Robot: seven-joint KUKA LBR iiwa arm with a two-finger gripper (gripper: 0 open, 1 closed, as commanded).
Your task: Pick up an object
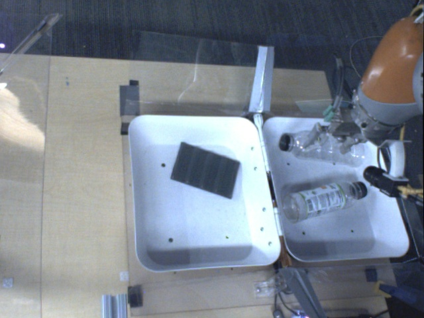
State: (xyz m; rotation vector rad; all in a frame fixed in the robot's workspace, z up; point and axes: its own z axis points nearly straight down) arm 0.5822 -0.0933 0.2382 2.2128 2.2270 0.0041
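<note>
- Camera view: the gripper (341,126) is low over the far edge of the right bin (391,244), directly above a clear crushed bottle (318,144) with a dark cap that lies along this edge.
- I cannot tell how the gripper stands, or if it has hold of anything.
- A second bottle (323,199), with a label, lies near the middle of this bin, apart from the gripper.
- A dark flat pad (205,169) lies in the left bin (152,244), well apart.
- Risk, as I judge it: the crushed bottle is thin and smooth, so it can slip or roll against the bin wall during closing.
</note>
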